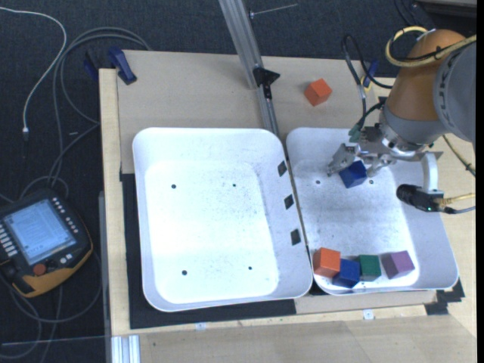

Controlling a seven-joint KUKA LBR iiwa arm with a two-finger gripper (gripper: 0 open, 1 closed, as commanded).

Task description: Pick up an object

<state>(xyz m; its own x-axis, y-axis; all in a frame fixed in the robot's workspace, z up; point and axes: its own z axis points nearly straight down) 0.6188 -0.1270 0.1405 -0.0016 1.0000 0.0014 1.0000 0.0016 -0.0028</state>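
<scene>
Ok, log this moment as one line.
gripper: shut on blue block | over right bin | orange, blue, green, purple blocks at its near edge

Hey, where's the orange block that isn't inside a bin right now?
The orange block sits on the bare bench top beyond the right bin, near the upright metal post and up-left of the gripper.

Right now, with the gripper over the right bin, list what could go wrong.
1. The blue block sits at the gripper fingers; if the hold is shallow, it may slip back into the right bin.
2. A drop could knock the orange, blue, green and purple blocks crowded at the near rim.
</scene>
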